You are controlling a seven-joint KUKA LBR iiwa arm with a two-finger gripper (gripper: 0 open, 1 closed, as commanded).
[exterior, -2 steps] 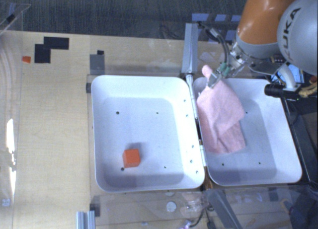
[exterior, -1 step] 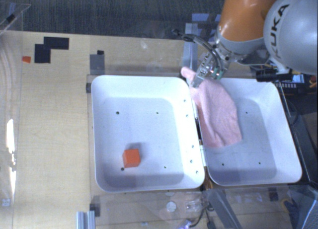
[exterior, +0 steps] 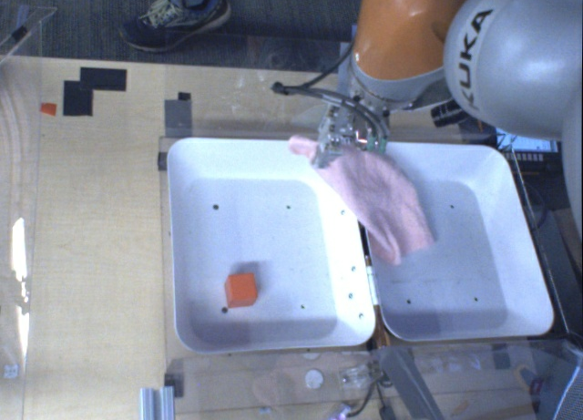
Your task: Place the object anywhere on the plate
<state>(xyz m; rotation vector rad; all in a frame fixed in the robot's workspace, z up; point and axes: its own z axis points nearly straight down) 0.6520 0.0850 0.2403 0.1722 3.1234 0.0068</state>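
Dangling from the gripper (exterior: pixel 330 147), whose jaws pinch one corner, the pink cloth (exterior: pixel 383 204) straddles both bins; that thin hold may slip.

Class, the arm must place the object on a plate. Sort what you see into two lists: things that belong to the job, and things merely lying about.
Job:
- pink cloth, hanging from the pincer
- two white bins

Lying about:
- orange block, left bin
- someone's shoe
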